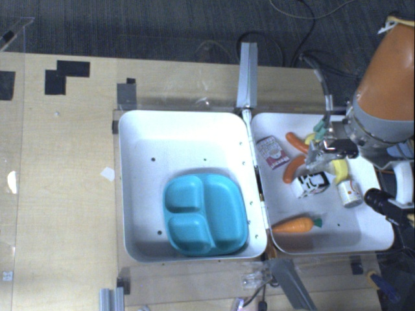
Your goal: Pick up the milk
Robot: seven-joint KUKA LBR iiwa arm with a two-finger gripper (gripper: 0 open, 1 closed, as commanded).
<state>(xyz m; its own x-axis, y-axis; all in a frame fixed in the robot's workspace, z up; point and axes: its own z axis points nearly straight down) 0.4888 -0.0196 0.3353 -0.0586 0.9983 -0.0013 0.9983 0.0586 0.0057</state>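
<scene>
White milk carton (314, 183), tilted, axis unclear

The table (78, 173) is surfaced in pale wood-look board with a smooth, faintly reflective finish, and matt black patches (65, 75) are stuck on it. Both white bins (139, 173) look like smooth moulded plastic with a soft sheen. The blue divided tray (206, 214) is seen as glossy plastic. A brushed metal bar (247, 76) stands between the bins. The carrot (295, 225) and the sausages (297, 141) appear as smooth, slightly shiny toy plastic. The milk (314, 183) looks like printed carton. The tool (322, 153) is made of dull grey metal, under a satin orange band (392, 70). Beyond the table, dark carpet (162, 11) with a rough weave is shown.
</scene>
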